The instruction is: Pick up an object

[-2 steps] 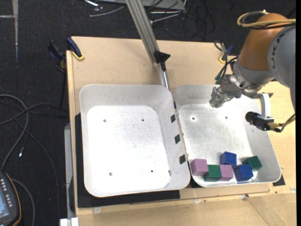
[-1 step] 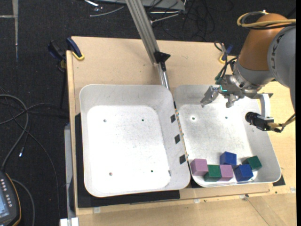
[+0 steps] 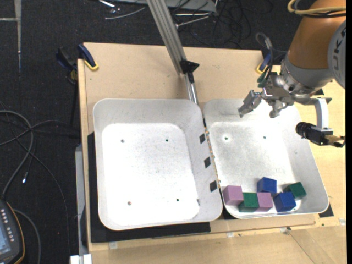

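White right bin (image 3: 308,164): purple, green and blue blocks (image 3: 264,194) clustered at near edge. Gripper (image 3: 259,106) over far edge, fingers spread, nothing between them, well apart from blocks.

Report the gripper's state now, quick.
Gripper: open, holding nothing, above the right bin's far end, away from the blocks.

No readable text anywhere. Dark letter fragments on the orange arm band (image 3: 319,34) are cut off, illegible.
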### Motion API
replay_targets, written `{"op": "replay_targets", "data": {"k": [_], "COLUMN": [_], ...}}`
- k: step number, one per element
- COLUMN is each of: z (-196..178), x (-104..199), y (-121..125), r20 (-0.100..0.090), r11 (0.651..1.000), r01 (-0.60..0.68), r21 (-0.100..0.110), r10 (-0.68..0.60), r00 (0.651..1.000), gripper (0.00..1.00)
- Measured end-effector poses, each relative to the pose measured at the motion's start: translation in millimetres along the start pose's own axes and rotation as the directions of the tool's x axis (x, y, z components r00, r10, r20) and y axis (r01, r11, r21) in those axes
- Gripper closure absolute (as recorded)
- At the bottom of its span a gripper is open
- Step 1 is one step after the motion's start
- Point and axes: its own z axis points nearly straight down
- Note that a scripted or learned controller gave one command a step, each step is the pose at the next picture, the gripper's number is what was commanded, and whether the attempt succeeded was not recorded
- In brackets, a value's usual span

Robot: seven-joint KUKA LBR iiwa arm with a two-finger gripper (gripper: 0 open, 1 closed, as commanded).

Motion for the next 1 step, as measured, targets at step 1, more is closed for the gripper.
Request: {"op": "replay_targets", "data": {"k": [1], "z": [-12.4], "x": [-46.5], "y": [-29.1], "r20": [0.003], "r11": [1.0], "r01": [-0.01], "r21": [0.006], "r10": [0.01], "r00": [1.0], "gripper": [0.0]}}
